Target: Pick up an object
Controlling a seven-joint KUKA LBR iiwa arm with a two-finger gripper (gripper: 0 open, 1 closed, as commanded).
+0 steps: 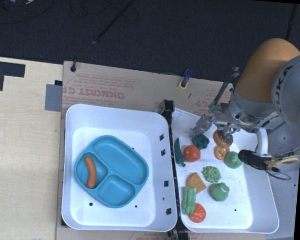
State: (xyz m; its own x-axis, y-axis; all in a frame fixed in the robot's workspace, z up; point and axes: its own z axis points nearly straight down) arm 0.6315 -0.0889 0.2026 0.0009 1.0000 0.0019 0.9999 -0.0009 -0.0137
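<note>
While the arm (272,81) hangs over the far part of the right bin (259,217), the job looks to be in its approach step: nothing lifted yet, by my reading.

Largest first. Surface (15,146): pale wood, with a cardboard sheet under both bins. Left bin (81,123): holds a blue divided plate (119,166) with an orange sausage (89,171) lying in its left compartment. Right bin: a scatter of toy food, where any pick target lies.

End effector (213,125): low over the far-left part of the right bin, beside a dark green piece (200,141) and an orange ring-shaped piece (222,138). Cannot tell whether it is apart or together; nothing visibly held.

Small items, right bin: red tomato (191,153) near the dividing wall, green round piece (232,159), bumpy green cluster (211,174), green pepper (219,191), orange wedge (196,182), green pod (188,200) touching a red-orange piece (198,213).

Judgement: nearest candidates are the dark green piece and the orange ring. Next move calls for settling on one, centring over it, and descending clear of the neighbours, which sit close together. Crowding and the nearby bin wall could spoil the grasp.
</note>
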